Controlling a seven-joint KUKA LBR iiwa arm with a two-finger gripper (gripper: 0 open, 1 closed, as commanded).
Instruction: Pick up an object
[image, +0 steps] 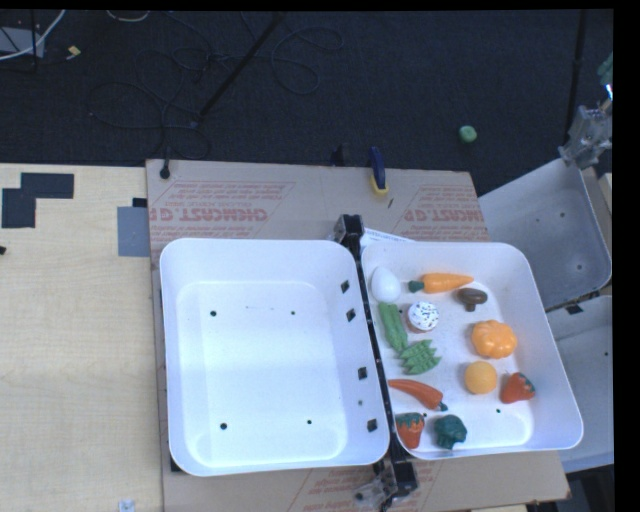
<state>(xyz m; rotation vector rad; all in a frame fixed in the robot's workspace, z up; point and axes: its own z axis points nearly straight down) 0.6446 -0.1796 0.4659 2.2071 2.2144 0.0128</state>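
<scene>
Toy foods in the right bin, left bin bare

A cardboard sheet (260, 205) under both bins carries red printing, upside down and too blurred to read for certain. The left bin (180, 350) sits beside the right bin (545, 330), which holds all the toy food: an orange pumpkin (493, 339), a carrot (445, 282), a red chili (415, 392), a green pod (392, 325), a white egg (385, 284), an orange ball (480, 377), a strawberry (516, 388), broccoli (449, 430), a sprinkled cupcake (424, 316) and a brown mushroom (471, 296). Grey metal of the arm (588, 138) shows at the upper right edge, well apart from the bins; I cannot tell whether the gripper is wide or narrow.
</scene>
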